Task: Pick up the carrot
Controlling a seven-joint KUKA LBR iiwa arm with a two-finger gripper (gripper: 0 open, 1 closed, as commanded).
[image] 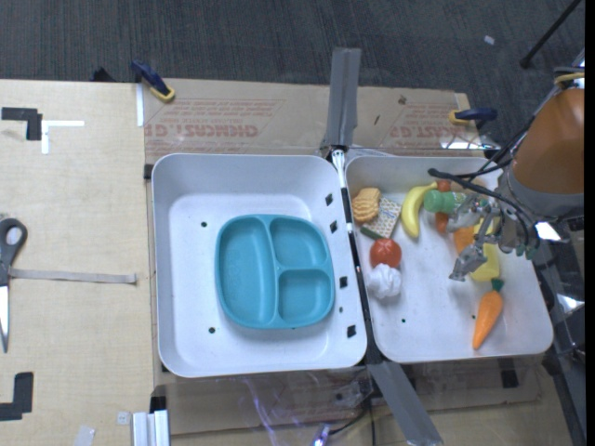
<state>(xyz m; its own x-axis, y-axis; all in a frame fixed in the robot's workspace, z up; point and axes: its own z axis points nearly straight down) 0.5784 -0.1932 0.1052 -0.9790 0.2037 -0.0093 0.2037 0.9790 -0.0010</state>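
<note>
The orange carrot [486, 317] with its green top lies in the right bin [428, 333], near the front right corner, pointing toward the front edge. My gripper [468, 256] hangs over the right side of that bin, just behind and slightly left of the carrot's green end, among other toy foods. A yellow piece [486, 267] sits right beside the gripper, between it and the carrot. Nothing of the carrot is lifted; it rests on the bin floor.
The right bin also holds a banana [415, 208], a tomato [386, 252], a white lump [384, 282], crackers [366, 204] and green and orange pieces under the wrist. A teal divided plate [276, 270] lies in the left bin [177, 249]. Scissors [7, 249] lie on the bench at left.
</note>
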